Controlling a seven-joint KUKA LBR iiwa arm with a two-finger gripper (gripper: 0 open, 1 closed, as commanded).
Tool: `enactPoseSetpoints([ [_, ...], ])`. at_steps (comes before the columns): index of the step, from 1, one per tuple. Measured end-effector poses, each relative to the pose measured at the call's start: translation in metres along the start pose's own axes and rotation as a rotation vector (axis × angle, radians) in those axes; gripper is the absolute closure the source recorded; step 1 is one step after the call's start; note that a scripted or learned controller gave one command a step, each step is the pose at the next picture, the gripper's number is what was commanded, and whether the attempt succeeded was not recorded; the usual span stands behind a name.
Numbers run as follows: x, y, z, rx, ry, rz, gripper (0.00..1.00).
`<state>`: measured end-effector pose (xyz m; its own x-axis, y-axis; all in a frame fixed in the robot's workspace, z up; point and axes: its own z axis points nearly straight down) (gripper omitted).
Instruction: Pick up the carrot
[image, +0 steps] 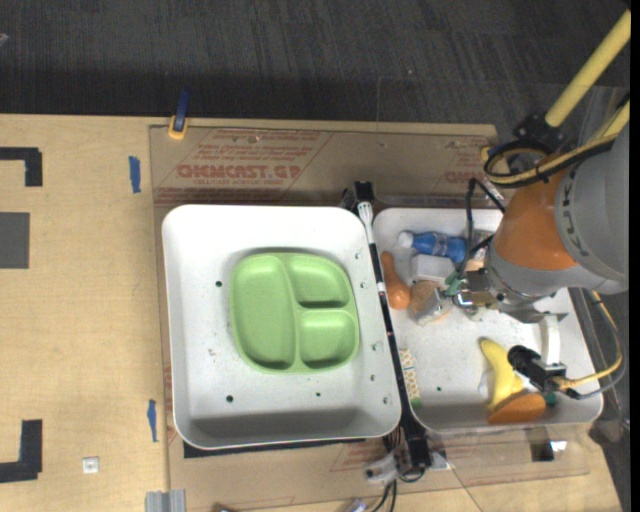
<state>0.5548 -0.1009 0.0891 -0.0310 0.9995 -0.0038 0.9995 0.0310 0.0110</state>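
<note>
The carrot (398, 293), a small orange piece, lies in the right bin (455, 400) against its left wall. The gripper (462, 293) is low in the same bin, near the carrot but not touching it; how the gripper stands I cannot tell. A blue bottle (436, 244) lies behind it. A green divided plate (295, 310) sits in the left bin (200, 250), and a banana (497, 368) lies near the right bin's front.

I count two white bins (190, 300), one green divided plate (295, 310), one banana (497, 368), one blue bottle (435, 244).
</note>
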Motion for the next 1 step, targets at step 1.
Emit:
enactPoseSetpoints([
  [1, 0.0007, 0.0408, 0.0011, 0.003, -0.002, 0.176, 0.00],
])
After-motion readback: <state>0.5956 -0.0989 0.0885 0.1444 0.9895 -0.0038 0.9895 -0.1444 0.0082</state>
